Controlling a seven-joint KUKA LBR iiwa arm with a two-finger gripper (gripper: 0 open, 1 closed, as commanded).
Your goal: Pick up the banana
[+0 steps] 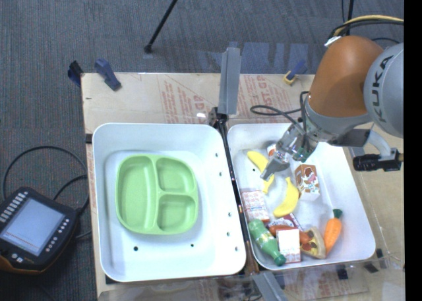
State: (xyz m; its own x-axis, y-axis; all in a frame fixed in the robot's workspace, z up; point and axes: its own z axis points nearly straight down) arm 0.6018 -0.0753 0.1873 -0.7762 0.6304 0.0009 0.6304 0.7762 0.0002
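Two yellow bananas lie in the right bin (356,188). One banana (256,159) is near the bin's left wall, and its middle is covered by my gripper (270,170), which hangs low right over it. The other banana (288,199) curves just below and to the right of the gripper, apart from it. The arm reaches in from the upper right, with its orange band above the bin's far edge.
Around the bananas lie a small juice carton (307,181), a red and white packet (254,204), a green bottle (266,240), a carrot (333,227) and another small carton (289,244). The left bin (105,161) holds a green divided plate (158,194).
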